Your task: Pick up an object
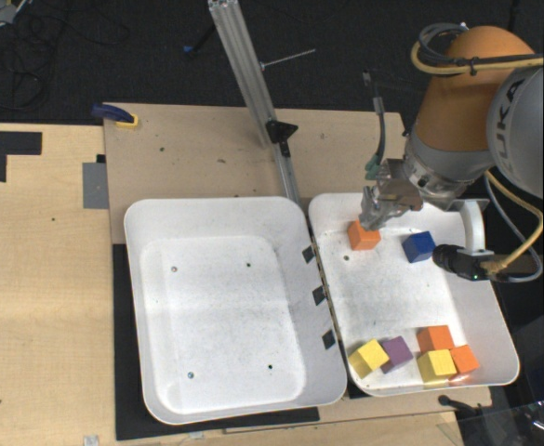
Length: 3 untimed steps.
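- the left bin (151, 221) sits on the desk (188, 151), touching the right bin (495, 342) along their shared edge.
- in the right bin, an orange block (364, 236) lies near the far rim.
- my tool (376, 214) hangs directly over that orange block, tips at its top; i cannot tell whether it grips or stands released.
- a blue block (419, 246) rests just beside, to the right.
- at the near edge cluster a yellow block (370, 355), a purple block (397, 350), and further orange and yellow ones.

Two bins side by side, right bin (495, 328) holding two cubes (364, 236) at its back under the gripper (376, 214), five cubes (418, 351) clustered at its front, left bin (160, 226) beside it
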Each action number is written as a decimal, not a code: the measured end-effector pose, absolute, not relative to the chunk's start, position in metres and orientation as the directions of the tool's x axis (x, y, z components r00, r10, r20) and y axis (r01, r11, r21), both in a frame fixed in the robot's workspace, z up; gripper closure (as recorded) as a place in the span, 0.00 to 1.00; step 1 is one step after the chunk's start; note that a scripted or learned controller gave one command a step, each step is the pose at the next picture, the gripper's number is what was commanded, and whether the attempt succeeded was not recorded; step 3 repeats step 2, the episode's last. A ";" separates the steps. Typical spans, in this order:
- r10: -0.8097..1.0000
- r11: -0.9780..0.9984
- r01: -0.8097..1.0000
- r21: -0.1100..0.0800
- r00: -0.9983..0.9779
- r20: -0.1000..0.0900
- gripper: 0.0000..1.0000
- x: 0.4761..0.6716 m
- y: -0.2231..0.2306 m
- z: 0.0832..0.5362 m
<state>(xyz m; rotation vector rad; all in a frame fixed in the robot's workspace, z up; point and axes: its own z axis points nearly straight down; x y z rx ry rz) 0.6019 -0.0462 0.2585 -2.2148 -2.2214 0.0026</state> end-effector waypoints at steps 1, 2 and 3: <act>1.000 0.004 1.000 -0.003 -0.004 0.002 1.00 0.604 -0.001 0.258; 1.000 0.003 1.000 -0.003 -0.003 0.002 1.00 0.607 0.048 0.258; 1.000 0.003 1.000 -0.003 -0.003 0.002 1.00 0.607 0.048 0.258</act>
